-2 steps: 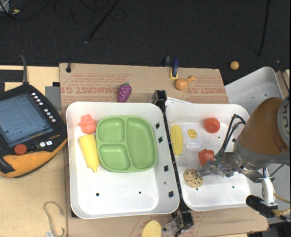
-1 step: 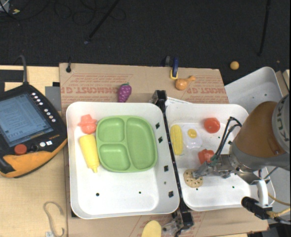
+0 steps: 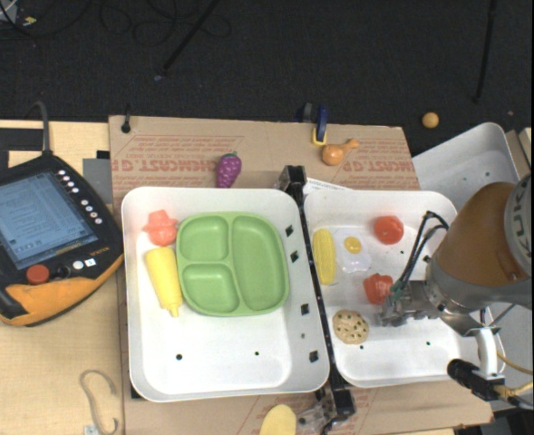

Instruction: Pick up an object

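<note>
Camera view: gripper (image 3: 395,310) beside round speckled cookie (image 3: 349,326), glossy red piece (image 3: 378,287).

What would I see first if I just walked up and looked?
Probably the bright green divided plate in the left bin, with a yellow bottle beside it. Next, the big grey and orange arm reaching into the right bin, its tool low beside a red toy.

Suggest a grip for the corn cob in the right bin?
Take the corn cob across its narrow middle, coming straight down. It lies flat, long axis running front to back, beside the bin's left wall, so close the fingers left-right; the fried egg crowds its right side.
</note>
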`<state>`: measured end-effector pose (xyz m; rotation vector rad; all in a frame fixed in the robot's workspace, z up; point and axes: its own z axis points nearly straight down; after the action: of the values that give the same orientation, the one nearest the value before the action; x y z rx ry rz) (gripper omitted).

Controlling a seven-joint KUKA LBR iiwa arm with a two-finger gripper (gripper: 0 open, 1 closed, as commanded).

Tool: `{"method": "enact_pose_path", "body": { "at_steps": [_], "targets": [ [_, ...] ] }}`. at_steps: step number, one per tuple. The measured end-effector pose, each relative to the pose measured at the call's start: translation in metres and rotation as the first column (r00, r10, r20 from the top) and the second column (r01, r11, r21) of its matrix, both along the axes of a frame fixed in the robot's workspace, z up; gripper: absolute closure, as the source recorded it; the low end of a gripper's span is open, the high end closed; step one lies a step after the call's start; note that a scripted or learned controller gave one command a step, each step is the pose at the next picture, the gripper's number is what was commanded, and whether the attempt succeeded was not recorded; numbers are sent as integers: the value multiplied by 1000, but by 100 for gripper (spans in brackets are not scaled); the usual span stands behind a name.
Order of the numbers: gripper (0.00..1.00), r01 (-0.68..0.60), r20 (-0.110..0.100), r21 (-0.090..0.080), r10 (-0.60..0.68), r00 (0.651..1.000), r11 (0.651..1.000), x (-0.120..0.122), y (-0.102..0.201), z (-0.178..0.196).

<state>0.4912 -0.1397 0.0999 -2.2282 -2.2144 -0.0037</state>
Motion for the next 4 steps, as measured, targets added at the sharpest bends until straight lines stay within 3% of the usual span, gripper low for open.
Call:
{"method": "enact_pose_path", "body": {
  "at_steps": [2, 3, 4],
  "targets": [
    [100, -6, 0, -2, 6, 1000, 1000, -6, -1, 102],
    [100, -6, -1, -2, 6, 1000, 1000, -6, -1, 129],
    [100, -10, -5, 1, 10, 1000, 1000, 5, 51, 118]
  ]
}}
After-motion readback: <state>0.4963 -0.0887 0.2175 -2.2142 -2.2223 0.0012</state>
